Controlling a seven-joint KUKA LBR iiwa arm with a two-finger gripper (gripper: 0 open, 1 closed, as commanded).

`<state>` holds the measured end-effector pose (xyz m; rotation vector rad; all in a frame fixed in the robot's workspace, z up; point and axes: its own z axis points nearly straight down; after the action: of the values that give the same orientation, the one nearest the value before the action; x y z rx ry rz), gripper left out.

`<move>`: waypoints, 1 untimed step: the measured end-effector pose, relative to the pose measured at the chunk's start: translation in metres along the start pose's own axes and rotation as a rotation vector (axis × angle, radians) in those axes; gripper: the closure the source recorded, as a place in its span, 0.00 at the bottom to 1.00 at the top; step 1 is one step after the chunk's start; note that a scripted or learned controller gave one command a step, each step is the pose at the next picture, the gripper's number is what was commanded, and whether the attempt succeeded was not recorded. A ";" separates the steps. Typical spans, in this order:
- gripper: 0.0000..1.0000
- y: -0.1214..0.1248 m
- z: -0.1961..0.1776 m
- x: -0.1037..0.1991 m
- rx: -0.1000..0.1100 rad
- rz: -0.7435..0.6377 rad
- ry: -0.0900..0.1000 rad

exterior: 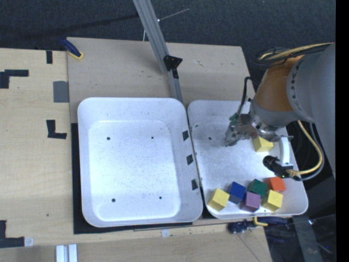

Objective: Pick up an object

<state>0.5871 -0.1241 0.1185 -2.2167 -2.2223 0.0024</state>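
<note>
My gripper [233,136] hangs low over the upper middle of the right bin [212,157], reaching in from the right. A yellow block [263,144] lies just to its right, partly under the wrist. Along the bin's front edge several blocks sit in a cluster: a yellow one [220,198], a blue one [237,191], a purple one [252,201], a green one [257,188], an orange one [277,184] and another yellow one [274,200]. I see nothing between the gripper and the bin floor below it.
The left bin [136,160] adjoins the right bin's left wall. A slanted grey metal pole [158,37] runs from the top of the view down to the gap between the bins. The wooden bench [32,146] extends to the left.
</note>
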 end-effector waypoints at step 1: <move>1.00 -0.004 -0.044 -0.005 -0.006 0.002 -0.002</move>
<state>0.5837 -0.1288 0.1629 -2.2228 -2.2239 -0.0025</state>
